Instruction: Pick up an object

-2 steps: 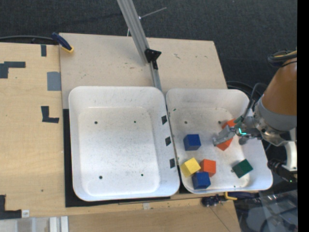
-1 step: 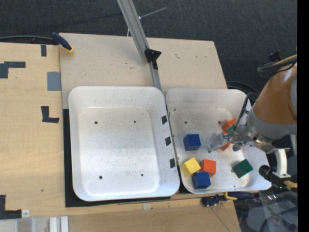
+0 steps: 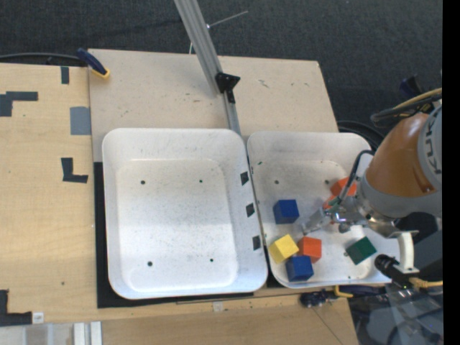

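Camera view: tool [image 3: 321,221] is hanging low in rt bin [image 3: 302,149] near orange cube [image 3: 311,248], grip state unclear, nothing lifted yet, so pick isn't done.

Grey arm [image 3: 402,167] reaches leftward, pincer [image 3: 314,223] low.
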Available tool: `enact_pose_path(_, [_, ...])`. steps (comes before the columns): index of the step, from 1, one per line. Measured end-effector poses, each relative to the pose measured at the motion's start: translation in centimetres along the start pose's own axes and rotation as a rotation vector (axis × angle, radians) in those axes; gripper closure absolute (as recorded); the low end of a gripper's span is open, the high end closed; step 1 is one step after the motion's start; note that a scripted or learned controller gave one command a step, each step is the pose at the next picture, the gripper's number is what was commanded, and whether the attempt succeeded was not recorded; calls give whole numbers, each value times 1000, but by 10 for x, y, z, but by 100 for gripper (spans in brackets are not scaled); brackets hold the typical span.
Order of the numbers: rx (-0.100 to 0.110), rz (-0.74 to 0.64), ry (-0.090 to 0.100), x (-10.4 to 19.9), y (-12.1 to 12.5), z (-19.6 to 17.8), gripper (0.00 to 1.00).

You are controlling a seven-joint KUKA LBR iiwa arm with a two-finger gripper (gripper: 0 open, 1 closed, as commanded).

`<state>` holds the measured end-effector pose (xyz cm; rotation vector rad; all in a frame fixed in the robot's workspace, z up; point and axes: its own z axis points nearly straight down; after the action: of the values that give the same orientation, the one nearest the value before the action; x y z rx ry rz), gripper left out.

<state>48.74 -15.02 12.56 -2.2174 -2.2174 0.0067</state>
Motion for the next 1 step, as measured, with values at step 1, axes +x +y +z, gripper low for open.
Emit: enact_pose_path(1, [-3,0,-1,1,-1,36,0])
